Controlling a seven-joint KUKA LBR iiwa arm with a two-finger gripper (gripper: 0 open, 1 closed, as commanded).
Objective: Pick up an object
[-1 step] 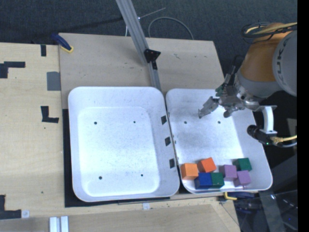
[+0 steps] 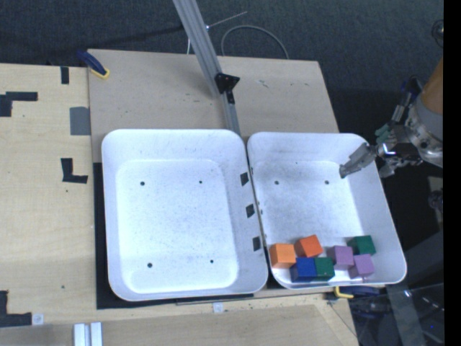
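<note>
claw (image 2: 356,166) at right bin (image 2: 374,193) top edge, grip state can't be told | blocks (image 2: 320,258) packed tight in near corner | risk: neighbours nudged, wall fouled

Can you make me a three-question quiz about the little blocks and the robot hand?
1. Where are the blocks?
A. left bin
B. near edge of the right bin
C. on the bench

2. How many orange blocks?
A. two
B. none
C. five

3. What is the gripper doing?
A. lifting a block
B. resting in the left bin
C. poised over the right bin's far right side, away from the blocks

Answers: 1 B, they cluster along that bin's near wall. 2 A, two orange blocks sit side by side. 3 C, nothing is between its tips.
</note>
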